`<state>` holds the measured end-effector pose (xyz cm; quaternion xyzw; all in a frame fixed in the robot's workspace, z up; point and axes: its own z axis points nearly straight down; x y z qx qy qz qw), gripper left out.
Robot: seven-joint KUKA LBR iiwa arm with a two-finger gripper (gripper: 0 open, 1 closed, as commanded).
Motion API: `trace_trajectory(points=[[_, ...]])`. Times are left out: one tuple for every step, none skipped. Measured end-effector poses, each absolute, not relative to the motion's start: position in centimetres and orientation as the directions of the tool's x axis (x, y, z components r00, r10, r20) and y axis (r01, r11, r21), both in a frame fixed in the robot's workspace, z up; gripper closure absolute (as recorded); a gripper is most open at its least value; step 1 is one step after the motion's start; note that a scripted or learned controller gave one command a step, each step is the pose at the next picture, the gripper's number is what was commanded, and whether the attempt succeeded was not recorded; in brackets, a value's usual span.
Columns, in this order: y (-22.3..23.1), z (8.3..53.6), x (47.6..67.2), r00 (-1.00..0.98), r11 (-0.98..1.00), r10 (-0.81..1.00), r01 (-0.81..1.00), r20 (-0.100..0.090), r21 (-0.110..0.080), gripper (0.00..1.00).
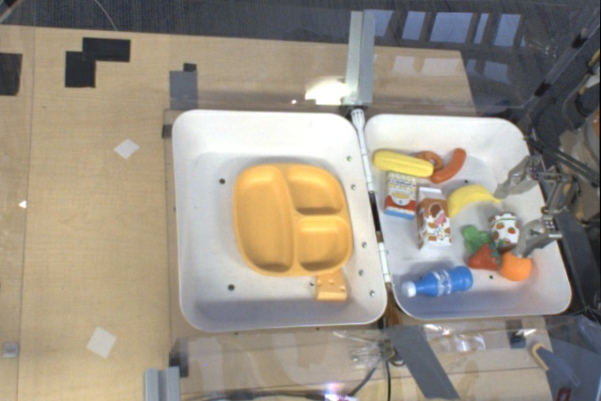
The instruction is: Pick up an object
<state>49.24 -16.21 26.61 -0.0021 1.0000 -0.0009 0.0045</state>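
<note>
The right bin [526, 141] holds several toy foods: a yellow corn cob [404, 163], a red sausage [449, 165], a yellow banana [472, 198], two small cartons [401, 194] [433, 223], a blue bottle [439, 282], an orange [515, 269], a red piece [484, 257] with a green top and a white spotted ball [504, 228]. My gripper [526, 207] hangs open over the bin's right side. One finger [516, 175] is near the banana and the other [537, 238] is beside the spotted ball. Nothing sits between them.
The left bin [202, 230] holds a yellow divided tray [291, 219] with a small tab at its front. A metal post [361, 56] stands behind the seam between the bins. The arm's cables and frame crowd the right edge.
</note>
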Motion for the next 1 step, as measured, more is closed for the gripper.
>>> trace_trajectory(points=[[-13.11, 23.17, 52.40, -0.999, 0.999, 0.044, 0.044, -0.007, 0.000, 0.00]])
